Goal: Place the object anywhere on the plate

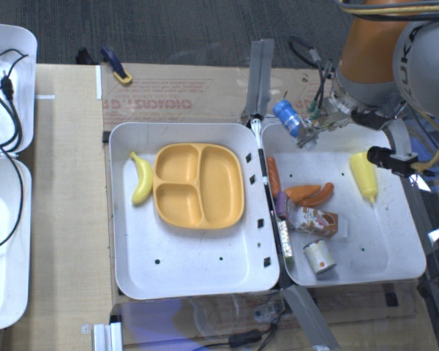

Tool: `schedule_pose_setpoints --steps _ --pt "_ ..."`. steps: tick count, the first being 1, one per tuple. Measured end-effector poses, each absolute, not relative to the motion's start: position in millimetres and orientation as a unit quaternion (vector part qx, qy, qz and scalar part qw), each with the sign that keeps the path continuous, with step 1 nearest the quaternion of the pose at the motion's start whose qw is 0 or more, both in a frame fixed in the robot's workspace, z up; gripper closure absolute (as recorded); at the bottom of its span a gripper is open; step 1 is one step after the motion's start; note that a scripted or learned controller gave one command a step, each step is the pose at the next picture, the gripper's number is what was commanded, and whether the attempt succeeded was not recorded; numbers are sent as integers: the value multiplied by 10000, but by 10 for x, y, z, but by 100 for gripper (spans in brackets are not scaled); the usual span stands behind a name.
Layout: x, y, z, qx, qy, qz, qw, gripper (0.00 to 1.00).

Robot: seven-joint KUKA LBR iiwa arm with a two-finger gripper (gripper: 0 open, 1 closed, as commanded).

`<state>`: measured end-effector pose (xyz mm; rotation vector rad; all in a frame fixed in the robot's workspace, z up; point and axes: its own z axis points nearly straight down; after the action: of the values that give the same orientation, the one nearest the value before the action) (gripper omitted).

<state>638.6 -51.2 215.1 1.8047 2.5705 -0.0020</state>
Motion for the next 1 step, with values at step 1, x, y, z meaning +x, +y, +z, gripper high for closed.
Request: schedule_pose_setpoints --steps 1 --pt "5788 -629 1903 6520 7582 -14 -14 100"
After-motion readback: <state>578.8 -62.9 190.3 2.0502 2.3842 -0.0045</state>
